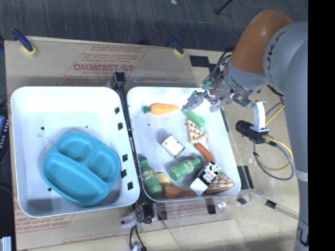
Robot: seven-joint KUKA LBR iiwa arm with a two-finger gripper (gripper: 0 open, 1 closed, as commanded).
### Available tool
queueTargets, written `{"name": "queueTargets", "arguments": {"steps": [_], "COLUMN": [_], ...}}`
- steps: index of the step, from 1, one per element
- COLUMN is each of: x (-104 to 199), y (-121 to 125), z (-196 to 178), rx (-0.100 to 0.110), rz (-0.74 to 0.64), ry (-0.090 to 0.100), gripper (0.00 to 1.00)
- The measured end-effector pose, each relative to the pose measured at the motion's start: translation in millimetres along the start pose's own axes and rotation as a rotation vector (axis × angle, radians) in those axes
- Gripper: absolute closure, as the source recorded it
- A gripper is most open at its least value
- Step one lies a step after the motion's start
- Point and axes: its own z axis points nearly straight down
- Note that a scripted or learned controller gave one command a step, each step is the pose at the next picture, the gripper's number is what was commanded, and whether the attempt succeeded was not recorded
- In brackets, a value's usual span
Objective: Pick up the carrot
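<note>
the grey arm (pixel 282 46) with its orange band looms closest, reaching in over the right bin (pixel 137 140). its jaws (pixel 201 101) hang at the bin's far right corner; whether they are apart or together, i cannot tell. the carrot (pixel 162 109) lies just left of them, untouched. the blue tray (pixel 78 167) sits well left.

carrot (pixel 163 108) in right bin (pixel 137 135)

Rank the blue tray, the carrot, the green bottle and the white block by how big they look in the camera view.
1. Blue tray, by far the largest.
2. Green bottle and carrot: too alike to rank.
3. White block, the smallest.
</note>
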Motion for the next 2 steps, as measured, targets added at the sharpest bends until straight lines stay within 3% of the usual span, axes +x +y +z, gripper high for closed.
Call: {"name": "queueTargets", "arguments": {"steps": [1,2], "x": [9,25], "y": [54,53], "z": [87,136], "rx": [0.004,0.010], "rz": [-0.052,0.113], "ry": [0.000,-0.001], "gripper": [0.00,0.00]}}
